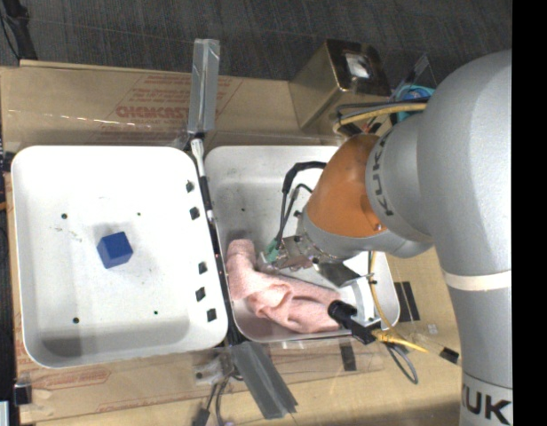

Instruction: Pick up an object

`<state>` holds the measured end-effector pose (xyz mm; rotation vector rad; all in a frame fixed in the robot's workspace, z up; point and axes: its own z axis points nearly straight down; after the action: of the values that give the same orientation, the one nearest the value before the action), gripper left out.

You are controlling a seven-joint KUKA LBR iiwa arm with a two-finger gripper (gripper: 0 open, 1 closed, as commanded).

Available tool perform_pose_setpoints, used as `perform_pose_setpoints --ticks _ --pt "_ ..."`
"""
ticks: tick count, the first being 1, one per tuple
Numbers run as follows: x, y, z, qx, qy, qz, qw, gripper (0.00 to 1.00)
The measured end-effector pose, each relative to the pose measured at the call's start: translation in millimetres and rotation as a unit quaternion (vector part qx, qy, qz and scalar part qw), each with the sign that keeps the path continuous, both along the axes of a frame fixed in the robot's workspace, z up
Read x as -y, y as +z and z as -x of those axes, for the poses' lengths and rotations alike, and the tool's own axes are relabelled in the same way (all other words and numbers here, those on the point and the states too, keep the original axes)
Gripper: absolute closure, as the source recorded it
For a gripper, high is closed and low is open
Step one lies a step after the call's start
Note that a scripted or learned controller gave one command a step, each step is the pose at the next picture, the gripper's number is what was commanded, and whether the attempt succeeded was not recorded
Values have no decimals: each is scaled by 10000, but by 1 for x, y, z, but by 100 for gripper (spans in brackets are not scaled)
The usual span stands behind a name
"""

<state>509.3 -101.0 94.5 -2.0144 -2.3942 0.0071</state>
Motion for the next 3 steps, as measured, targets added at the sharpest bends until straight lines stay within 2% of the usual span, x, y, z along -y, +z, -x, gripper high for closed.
perform_pose_setpoints --ticks 1,2,3 --pt "1 0 0 1 -3 7 10000 0" --pt "0 6 0 -34 26 -2 10000 100" --pt "-37 98 -22 58 -398 20 9992 100"
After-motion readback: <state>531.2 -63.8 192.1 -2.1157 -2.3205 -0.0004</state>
